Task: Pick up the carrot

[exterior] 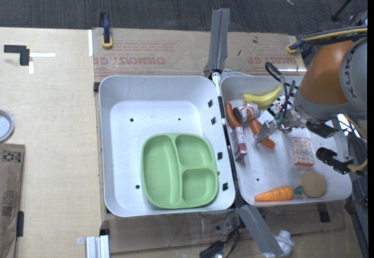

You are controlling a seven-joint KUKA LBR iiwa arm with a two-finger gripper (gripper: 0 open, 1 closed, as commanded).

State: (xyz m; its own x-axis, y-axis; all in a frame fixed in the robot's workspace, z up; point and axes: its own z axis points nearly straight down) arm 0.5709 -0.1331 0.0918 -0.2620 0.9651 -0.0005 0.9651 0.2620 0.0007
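The long orange carrot with green tips (274, 193) is lying along the near wall of the right-hand shallow white bin (266, 176), just beside a round tan bun-shaped piece (313, 183) and well apart from the metal two-finger gripper (268, 130). Farther up that bin from the carrot, the gripper is hanging over a small orange sausage-like piece (261, 134), with a yellow banana (262, 97) and a flat white-and-orange packet (302, 151) sharing the bin; whether its jaws are spread or pressed together I cannot tell. Across the dividing wall from the carrot, the left-hand white bin (117, 140) is holding a pale green three-compartment plastic plate (180, 170).
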